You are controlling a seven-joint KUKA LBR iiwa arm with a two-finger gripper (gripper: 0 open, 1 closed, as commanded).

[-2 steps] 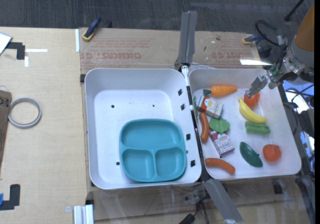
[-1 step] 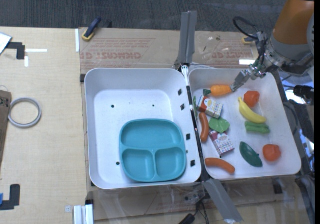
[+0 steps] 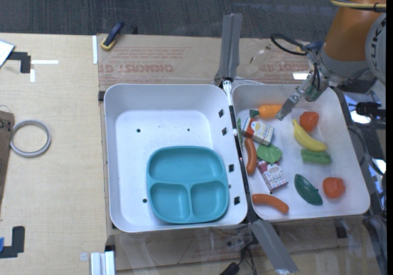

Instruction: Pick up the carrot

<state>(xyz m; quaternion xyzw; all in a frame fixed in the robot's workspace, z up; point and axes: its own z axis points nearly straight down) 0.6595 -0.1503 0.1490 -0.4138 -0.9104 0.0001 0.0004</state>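
Arm: the grey arm with its orange band [image 3: 356, 22] reaches in from the right, above the upper right corner of the right bin.
Hand: the hand [image 3: 284, 112] hangs low over the upper part of the right bin [image 3: 359, 203], slanting down to the left; its tip is just beside the carrot's right end. Whether its tips are spread or pressed together cannot be told, and nothing is seen pinched in it.
Carrot: the carrot [image 3: 269, 110], orange with a green end toward the left, lies on the floor of the right bin near its upper wall.
Right bin, other things: a small carton [image 3: 260, 132] sits just below the carrot; a sausage [image 3: 250, 155] lies upright along the left wall; a green leaf [image 3: 270, 153] lies next to it; a second small box [image 3: 273, 176] lies below the leaf; another sausage [image 3: 269, 203] lies near the bottom edge; a banana [image 3: 307, 137] lies right of centre with a red tomato [image 3: 309, 120] touching its upper end; a green pepper [image 3: 315, 157] lies below the banana; a dark green vegetable [image 3: 307, 189] and a second tomato [image 3: 333, 187] lie lower right.
Left bin: the left bin [image 3: 123, 120] holds a teal divided plate [image 3: 187, 183] in its lower half.
Surface: a roll of tape [image 3: 28, 137] lies on the surface at far left, well apart from both bins.
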